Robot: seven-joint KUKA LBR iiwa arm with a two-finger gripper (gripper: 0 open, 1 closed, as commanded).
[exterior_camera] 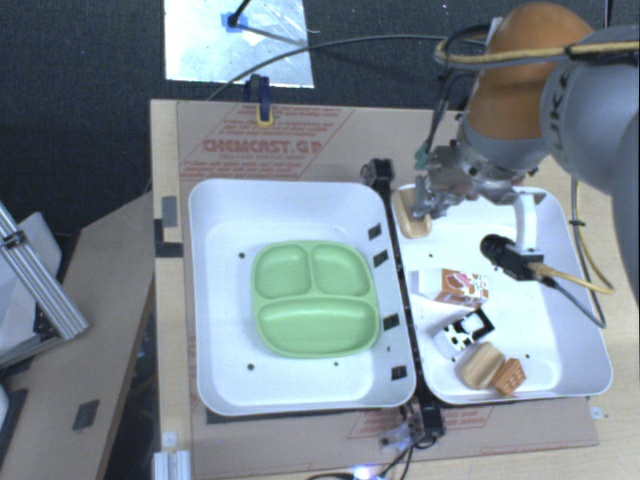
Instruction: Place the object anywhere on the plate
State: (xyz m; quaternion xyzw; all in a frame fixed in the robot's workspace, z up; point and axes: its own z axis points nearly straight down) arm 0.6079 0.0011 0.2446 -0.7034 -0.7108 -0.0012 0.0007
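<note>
Two white bins sit side by side. The left bin (220, 268) holds a green divided plate (316, 298), well left of and below the gripper (428, 200). The gripper hangs at the right bin's (570, 318) upper left corner, over a tan block (412, 220) partly hidden beneath it; I cannot tell its state. Below it lie a small carton (462, 286), a checkered piece (462, 330) and bread-like pieces (490, 368).
</note>
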